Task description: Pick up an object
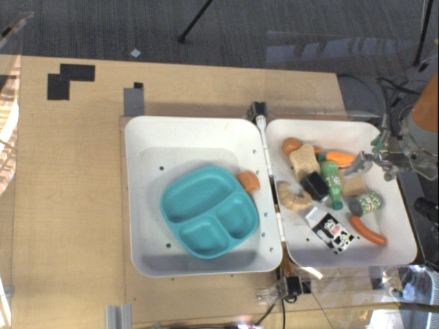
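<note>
While over the right bin [405, 249] — gripper [371, 157] low, arm slanting in.

The two-finger metal gripper [376, 157] sits over the right edge of the right shallow white plastic bin [405, 252]. Just left of it lie the orange carrot-shaped toy [340, 158] and the green plastic bottle [333, 182]; farther left are the tan bread-slice toy [303, 162] and the small black block [315, 185]. Below it lie the small green-labelled can [368, 203] and the red sausage-shaped toy [368, 230]. Well to its left, in the left shallow white plastic bin [147, 142], rests the teal three-compartment plastic plate [209, 212].
</note>
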You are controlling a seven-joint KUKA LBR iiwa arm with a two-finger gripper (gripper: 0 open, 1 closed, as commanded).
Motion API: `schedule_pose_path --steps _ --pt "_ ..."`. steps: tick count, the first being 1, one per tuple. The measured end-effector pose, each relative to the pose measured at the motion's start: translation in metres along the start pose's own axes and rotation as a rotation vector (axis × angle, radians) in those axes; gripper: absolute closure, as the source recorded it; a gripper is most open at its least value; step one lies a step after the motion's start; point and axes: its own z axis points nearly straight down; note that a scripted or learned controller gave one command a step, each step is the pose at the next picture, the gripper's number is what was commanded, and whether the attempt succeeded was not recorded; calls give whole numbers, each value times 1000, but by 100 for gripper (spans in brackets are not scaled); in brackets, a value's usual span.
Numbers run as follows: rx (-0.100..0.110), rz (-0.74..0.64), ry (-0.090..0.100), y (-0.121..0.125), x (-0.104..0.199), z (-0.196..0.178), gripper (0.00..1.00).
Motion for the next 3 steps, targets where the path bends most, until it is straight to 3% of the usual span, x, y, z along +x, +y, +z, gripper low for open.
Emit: schedule_pose_path --steps 1,2,3 --pt "-18 161 -1 21 16 95 0" --pt "-69 213 -8 3 28 108 0" --pt "-68 368 -11 -8 63 109 0"
